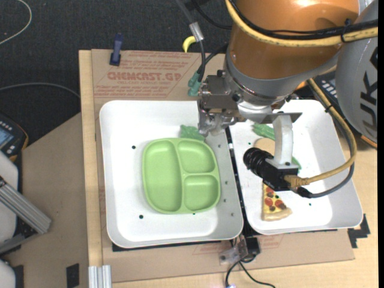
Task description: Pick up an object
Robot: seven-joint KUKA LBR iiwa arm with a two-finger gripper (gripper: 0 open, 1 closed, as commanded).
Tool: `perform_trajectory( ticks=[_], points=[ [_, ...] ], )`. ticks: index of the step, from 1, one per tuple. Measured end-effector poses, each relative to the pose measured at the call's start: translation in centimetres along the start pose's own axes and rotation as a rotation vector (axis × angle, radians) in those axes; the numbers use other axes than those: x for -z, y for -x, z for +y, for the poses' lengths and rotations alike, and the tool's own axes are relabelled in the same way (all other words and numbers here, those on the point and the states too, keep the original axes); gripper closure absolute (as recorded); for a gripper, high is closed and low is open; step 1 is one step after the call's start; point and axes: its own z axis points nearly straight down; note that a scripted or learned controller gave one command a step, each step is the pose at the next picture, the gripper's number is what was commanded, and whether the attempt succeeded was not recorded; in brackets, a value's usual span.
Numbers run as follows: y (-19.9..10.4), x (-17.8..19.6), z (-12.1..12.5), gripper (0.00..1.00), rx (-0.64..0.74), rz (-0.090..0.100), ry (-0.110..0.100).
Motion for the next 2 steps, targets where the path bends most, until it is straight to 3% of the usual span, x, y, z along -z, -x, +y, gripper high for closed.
perform_trajectory(
  ticks=[2],
  points=[
    [-0.1,2.0,0.1,1.00,0.002,0.000,0.005]
  ],
)
